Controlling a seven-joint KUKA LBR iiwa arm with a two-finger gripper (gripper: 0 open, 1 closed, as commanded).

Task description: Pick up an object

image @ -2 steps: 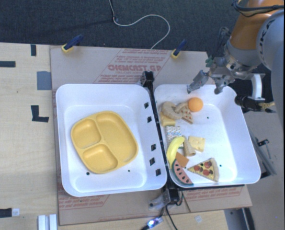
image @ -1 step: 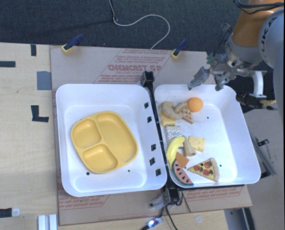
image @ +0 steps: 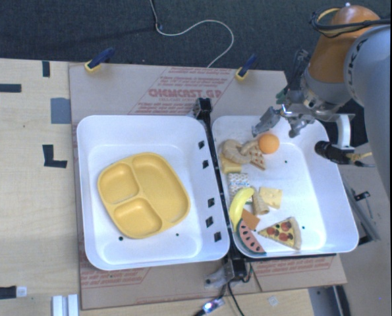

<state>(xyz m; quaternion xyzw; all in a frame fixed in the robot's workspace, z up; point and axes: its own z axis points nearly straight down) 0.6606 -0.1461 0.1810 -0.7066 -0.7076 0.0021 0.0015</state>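
Observation:
The right bin (image: 317, 176) holds several toy foods. An orange ball (image: 269, 143) lies near its back edge, beside a brown cracker piece (image: 253, 154) and a tan lump (image: 232, 151). Further forward lie a banana (image: 238, 203), a cheese wedge (image: 270, 197), a pizza slice (image: 282, 232) and a watermelon slice (image: 248, 237). My gripper (image: 279, 124) hangs over the bin's back edge, just above and behind the orange ball. It is open, with its fingers (image: 265, 120) spread and nothing between them.
The left bin (image: 90, 137) carries a yellow divided plate (image: 142, 193). A black divider (image: 212, 176) runs between the bins. A small yellow block (image: 231, 168) and a speckled white piece (image: 239, 180) lie along the right bin's left wall.

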